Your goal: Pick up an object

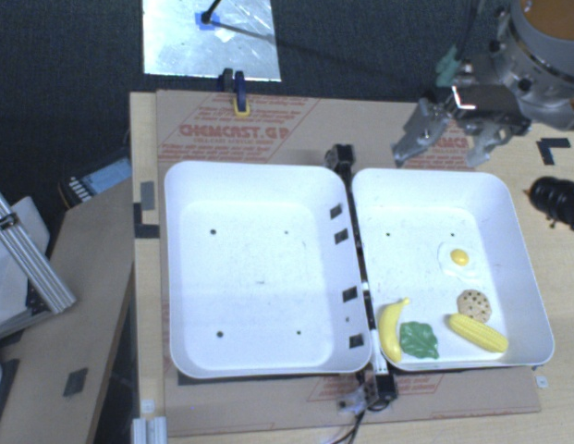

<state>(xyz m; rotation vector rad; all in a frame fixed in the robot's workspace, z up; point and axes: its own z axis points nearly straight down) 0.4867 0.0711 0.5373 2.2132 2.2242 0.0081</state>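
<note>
White plastic forms both bins. The left bin (176, 276) carries nothing to pick; a row of black clips (347, 266) marks the seam where it meets the right bin (407, 202). All candidate objects lie in the near half of the right bin: a banana (391, 329) against the seam wall, a green leaf (420, 340) touching the banana's right side, a cookie (473, 304) near the middle, a corn cob (478, 333) just in front of the cookie, and a fried egg (458, 258) set apart behind them, towards the bin's right wall.

The gripper (445, 140) hangs above the far rim of the right bin, its two grey fingers spread apart with nothing between them, well apart from every object. The step in hand is judged to be the approach: no target has been reached. The next move calls for travel towards the near half of the bin, then descent over one item; the egg or the cookie looks easiest to isolate, since the banana and leaf touch.

The arm (545, 35) is cut off at the upper right, so its pose is unclear. Fingertip detail is blurred. A dark object (556, 198) at the right edge cannot be identified.
</note>
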